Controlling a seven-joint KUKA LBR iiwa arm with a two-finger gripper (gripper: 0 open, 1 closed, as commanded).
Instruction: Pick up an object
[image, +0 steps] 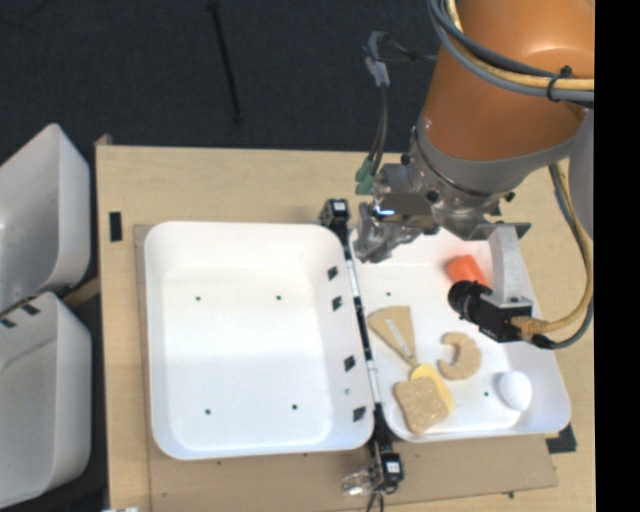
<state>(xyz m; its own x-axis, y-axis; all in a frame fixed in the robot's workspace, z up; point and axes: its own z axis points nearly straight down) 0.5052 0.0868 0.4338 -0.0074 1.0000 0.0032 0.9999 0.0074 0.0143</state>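
Five loose items sit in the right bin (545, 420), none in the claw (378, 245). Claw is at the bin's upper-left corner, close to the divider between the two bins; its tips are blurred and partly under the wrist, so I can't tell its state.

Nearest candidate: the tan wedge (392, 330), below the claw in this view, toward the camera, just inside the divider. Its long axis runs diagonally, narrow end pointing down-right toward the yellow piece (431, 377), which touches the toast slice (421, 404) below it. My read: closing across the wedge's short width needs the jaws turned roughly perpendicular to that diagonal.

Other options, all farther right:
- orange block (462, 268), level with the claw, near the black camera mount (487, 308)
- tan crescent (460, 356), open side facing up-left
- white egg (514, 390), near the bin's lower-right corner

Left bin (160, 250) has nothing to grab. Wedge is likely the shortest move: straight toward the camera, little sideways travel.
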